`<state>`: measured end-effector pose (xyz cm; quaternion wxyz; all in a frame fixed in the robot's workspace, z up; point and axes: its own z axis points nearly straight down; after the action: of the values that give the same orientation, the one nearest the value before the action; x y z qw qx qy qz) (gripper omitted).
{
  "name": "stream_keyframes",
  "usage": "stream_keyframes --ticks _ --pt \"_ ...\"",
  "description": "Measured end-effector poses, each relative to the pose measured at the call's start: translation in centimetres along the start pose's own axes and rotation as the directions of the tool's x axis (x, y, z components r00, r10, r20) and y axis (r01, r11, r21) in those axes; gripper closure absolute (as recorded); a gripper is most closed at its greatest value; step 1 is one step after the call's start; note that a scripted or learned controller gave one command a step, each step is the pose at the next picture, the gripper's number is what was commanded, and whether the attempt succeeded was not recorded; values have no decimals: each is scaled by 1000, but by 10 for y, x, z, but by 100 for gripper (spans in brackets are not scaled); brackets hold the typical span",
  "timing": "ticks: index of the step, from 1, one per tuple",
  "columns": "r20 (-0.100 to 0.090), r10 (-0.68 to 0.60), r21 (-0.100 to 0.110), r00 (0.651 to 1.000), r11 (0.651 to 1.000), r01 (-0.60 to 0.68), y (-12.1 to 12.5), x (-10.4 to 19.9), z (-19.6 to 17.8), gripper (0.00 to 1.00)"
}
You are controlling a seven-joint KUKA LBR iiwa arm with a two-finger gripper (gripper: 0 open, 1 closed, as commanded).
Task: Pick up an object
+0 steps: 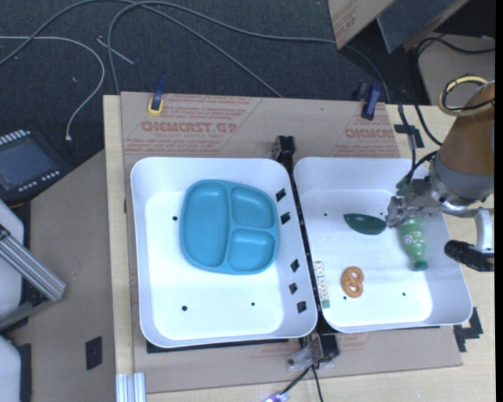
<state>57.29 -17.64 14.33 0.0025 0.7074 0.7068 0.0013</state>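
My tool (399, 210) hung low in right bin (338, 177), grip state unclear. Green bottle (413, 242) just beneath it, dark green leaf (365, 224) beside, pretzel (352, 281) further off; likely lining up on bottle.

Bench board (236, 118): brown sheet printed with red lettering, lying under both bins.
Clamps: a blue and yellow clamp (158, 97) on the board's far left edge; a blue clamp (370, 100) on its far right edge.
Black bracket (284, 147): at the far end of the seam between the bins.
Cables (94, 47): pale, looping over the dark floor beyond the bench.
Screen device (27, 161): dark, left of the bench.
Metal rail (27, 263): silvery, slanting at the left edge.
Cardboard box (357, 17): at the top, right of centre.
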Motion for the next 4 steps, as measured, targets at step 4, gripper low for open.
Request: stream_keyframes --ticks 4 --pt "-5 -6 6 1000 1000 6 8 114 -95 100"
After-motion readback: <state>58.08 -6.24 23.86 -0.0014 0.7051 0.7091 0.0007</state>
